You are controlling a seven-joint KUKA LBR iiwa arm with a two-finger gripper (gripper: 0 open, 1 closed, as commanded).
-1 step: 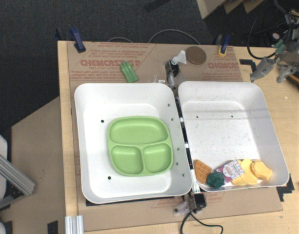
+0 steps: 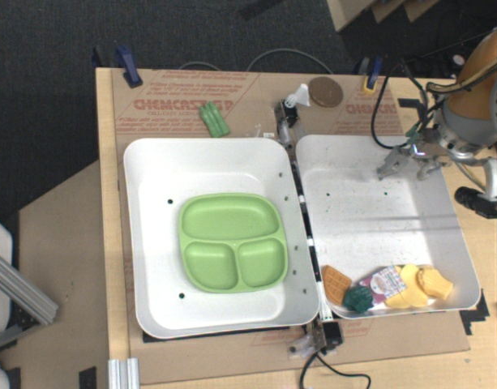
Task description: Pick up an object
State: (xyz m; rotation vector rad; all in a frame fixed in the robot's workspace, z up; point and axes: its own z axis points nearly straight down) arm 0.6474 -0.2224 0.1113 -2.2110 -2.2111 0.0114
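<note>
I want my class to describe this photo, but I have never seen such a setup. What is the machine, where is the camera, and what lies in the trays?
One camera looks down at a slant on a bench with two shallow white bins. The grey robot arm with an orange band reaches in from the right; its tool hangs over the right white bin, with nothing seen in it. The left white bin holds a green divided plastic plate. A cluster of small toy foods, yellow, tan and dark green, lies at the right bin's near edge.
</note>
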